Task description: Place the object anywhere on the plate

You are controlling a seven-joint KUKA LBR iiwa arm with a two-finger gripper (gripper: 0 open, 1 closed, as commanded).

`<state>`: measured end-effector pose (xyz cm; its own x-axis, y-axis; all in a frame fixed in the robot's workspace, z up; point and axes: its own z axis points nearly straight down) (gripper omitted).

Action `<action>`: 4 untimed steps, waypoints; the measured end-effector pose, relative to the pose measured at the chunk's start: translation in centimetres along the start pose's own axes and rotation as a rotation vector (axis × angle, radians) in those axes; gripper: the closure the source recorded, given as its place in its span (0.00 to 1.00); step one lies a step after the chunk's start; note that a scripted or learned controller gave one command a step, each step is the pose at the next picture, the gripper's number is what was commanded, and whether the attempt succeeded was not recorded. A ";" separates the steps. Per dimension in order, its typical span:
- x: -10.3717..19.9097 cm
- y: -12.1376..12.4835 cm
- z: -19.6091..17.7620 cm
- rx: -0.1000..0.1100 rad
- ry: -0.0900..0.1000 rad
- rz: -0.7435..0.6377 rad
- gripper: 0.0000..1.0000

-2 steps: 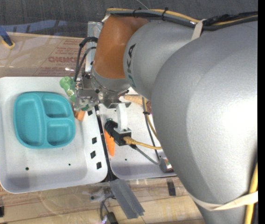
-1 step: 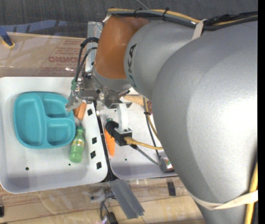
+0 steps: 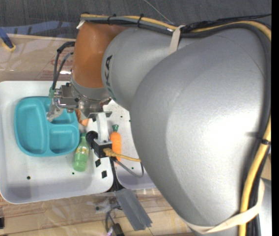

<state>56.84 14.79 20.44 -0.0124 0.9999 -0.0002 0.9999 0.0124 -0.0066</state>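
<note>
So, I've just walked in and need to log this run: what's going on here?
The grey KUKA arm with the orange band reaches over the left white bin, its wrist right at the edge of the turquoise divided plate. A green plastic bottle lies in the bin against the plate's rim, and a small orange carrot toy sits just to its right. Nothing is on the plate yet.

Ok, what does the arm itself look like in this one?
The arm is bulky, rounded and smooth grey, with an orange band above the wrist. Black and yellow cables run along its top and right side, strapped by pale ties. The gripper is dark and metallic.
</note>
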 end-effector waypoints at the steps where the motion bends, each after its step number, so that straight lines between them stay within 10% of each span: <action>1: 3.0 4.7 0.7 -0.002 -0.001 0.004 0.00; 2: 3.6 8.5 10.0 0.006 -0.004 0.002 0.00; 3: 4.0 8.7 8.5 0.000 -0.002 -0.009 1.00; 4: 7.0 8.8 11.4 -0.002 -0.001 0.003 1.00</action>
<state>65.47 21.86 8.96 -0.0092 1.0000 -0.0014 0.9999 0.0092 -0.0051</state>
